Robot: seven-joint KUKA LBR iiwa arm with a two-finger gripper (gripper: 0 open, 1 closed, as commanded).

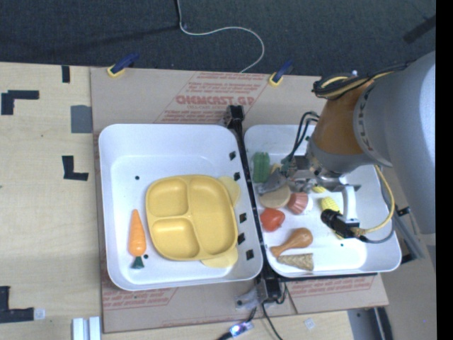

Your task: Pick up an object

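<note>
Just below the end effector (301, 181), pink toy (299, 203).

- The toy carrot (136, 236) is orange with a small green top, and lies lengthwise just left of the yellow divided plate (191, 215), green end toward the near wall of the left bin.
- The red piece (272, 219) sits well right of the plate, across the bin divide.
- The pink piece (299, 202) lies up and right of the red one.
- The tan drumstick (293, 241) lies slantwise, farther right of the plate, below the red piece.
- The wafer cone (297, 261) lies flat, right of the plate's lower corner.
- The green piece (262, 165) stands right of the plate's top edge.
- The yellow corn (328, 204) lies farthest right of the plate.
</note>
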